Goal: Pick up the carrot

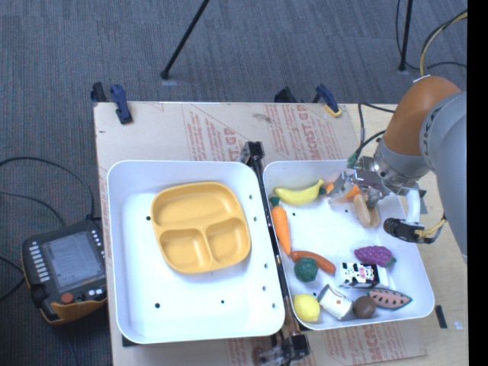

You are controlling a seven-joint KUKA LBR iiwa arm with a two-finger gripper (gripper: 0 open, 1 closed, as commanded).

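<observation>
The carrot (281, 229), orange with a green top, lies lengthwise along the left wall of the right bin (335, 223), just below a banana (299, 194). My gripper (357, 185) is low over the upper right part of that bin, well to the right of the carrot and apart from it. A small orange piece (351, 194) and a tan bread-like item (367, 213) sit right at the gripper. The wrist hides how the gripper stands.
The right bin also holds an orange-red pepper (316, 259), a green ball (306, 269), purple grapes (374, 255), a small carton (358, 274), a lemon (306, 307) and a watermelon slice (389, 299). In the left bin (130, 227) lies a yellow divided plate (202, 226).
</observation>
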